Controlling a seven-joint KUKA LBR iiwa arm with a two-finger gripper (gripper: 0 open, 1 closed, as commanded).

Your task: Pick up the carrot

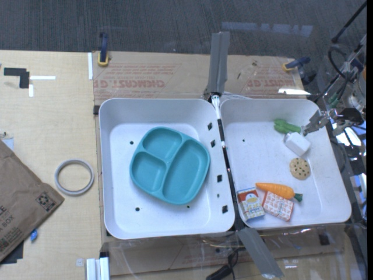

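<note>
The carrot [275, 189] is orange with a green top at its right end. It lies on its side in the front part of the right bin [326, 217], just behind two small printed packets. My gripper [310, 126] hangs over the far right corner of that bin, close to a white block [296, 143] and a green vegetable [286, 125]. It is well behind the carrot and apart from it, with nothing seen in its grasp.
A round cookie [299, 168] lies between the white block and the carrot. The packets [252, 203] [278, 206] sit at the front of the right bin. A teal divided plate [170, 165] fills the middle of the left bin [111, 156]. A tape ring [74, 176] lies on the bench to the left.
</note>
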